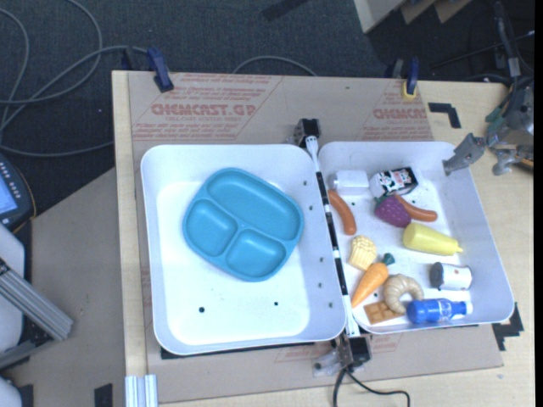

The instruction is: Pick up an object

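Clearly the hand [462, 153] is hanging over the far right corner of the right bin [492, 253], away from the toys; whether it's clenched or released I cannot tell. The toy carrot [370, 282] is lying near the bin's left wall, beside the toy corn [362, 250]. It's looking light, hard and slick; I'd be pinching its thick orange middle crosswise.

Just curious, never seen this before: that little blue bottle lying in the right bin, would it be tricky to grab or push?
The blue bottle lies on its side and looks round, so a push would probably roll it. It looks small and smooth, likely light and a bit slippery. The croissant sits close beside it, crowding a grab.
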